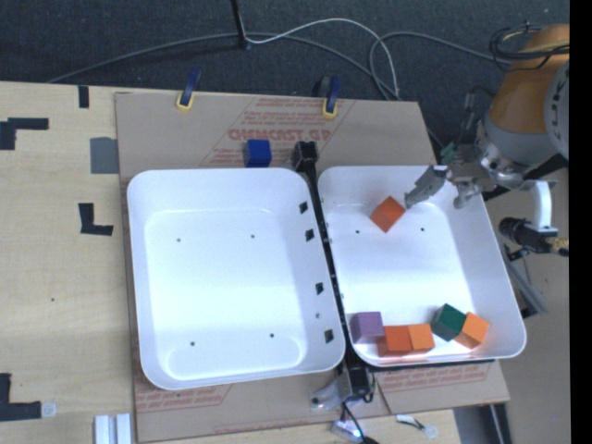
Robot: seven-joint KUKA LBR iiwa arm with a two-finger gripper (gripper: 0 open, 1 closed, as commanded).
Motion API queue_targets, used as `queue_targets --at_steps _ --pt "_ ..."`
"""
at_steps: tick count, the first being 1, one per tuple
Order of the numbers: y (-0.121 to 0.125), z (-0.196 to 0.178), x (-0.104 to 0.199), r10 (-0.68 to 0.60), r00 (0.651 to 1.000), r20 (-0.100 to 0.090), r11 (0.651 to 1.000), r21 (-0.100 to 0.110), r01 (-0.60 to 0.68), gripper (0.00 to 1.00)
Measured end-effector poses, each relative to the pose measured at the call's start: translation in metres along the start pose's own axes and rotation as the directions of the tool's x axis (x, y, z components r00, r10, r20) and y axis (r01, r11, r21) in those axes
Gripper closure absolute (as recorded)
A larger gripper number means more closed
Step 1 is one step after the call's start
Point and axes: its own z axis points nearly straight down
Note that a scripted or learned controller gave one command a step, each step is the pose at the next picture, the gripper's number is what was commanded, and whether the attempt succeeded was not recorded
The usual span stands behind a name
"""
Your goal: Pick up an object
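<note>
Blocks crowd the near edge of the right bin point(481, 248): a purple block point(367, 326), two orange blocks point(408, 339) side by side, a green block point(449, 322) and another orange block point(474, 329) touching it. I judge them light, rigid and flat-faced, easy to pinch across opposite faces, though this cluster leaves little finger room.

Further in, a lone orange block point(388, 215) lies tilted near the far wall, well apart from the rest. I take it as the likeliest target; its skewed faces call for aligning the fingers first.

The left bin point(148, 248) has bare white floor.

Beyond, the gripper point(442, 186) hangs just right of the lone block; I cannot tell how its jaws stand. A blue block point(258, 152) rests on the cardboard point(370, 123) behind the bins.
</note>
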Motion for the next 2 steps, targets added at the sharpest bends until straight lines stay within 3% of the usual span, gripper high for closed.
queue_targets --at_steps 1,2 --pt "0.015 0.118 0.018 -0.001 1.0 -0.001 1.0 0.008 0.001 0.0" --pt "0.031 0.112 0.062 -0.004 1.0 0.0 1.0 0.0 0.004 0.0"
